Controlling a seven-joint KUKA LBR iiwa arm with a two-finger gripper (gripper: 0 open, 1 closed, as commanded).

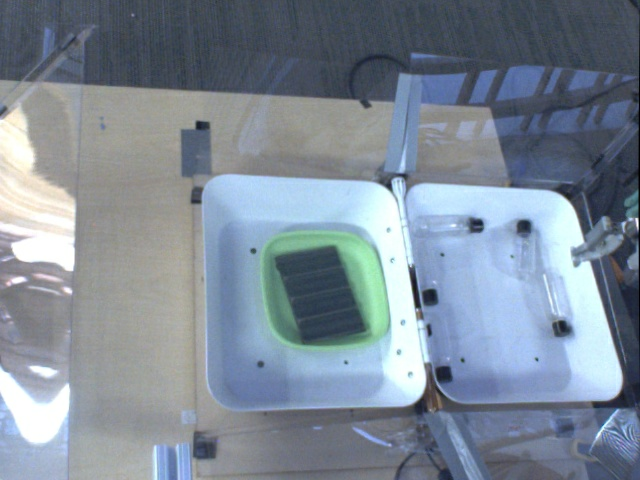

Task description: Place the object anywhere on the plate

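Note:
A green square plate (273,298) sits in the left bin (230,368). A dark grey ridged block (320,293) lies on the plate, turned slightly off square. In the right bin (500,368) lie clear tubes with black caps: one near the back left (447,226), one upright-looking near the back (523,250), one toward the right (554,300). My gripper (602,240) reaches in at the right edge, over that bin's right rim, apart from the tubes and with nothing seen in it.
Two small black caps (429,296) (443,374) lie along the right bin's left wall. A grey metal bar (403,128) stands behind the seam between the bins. A wooden bench top (120,268) lies to the left.

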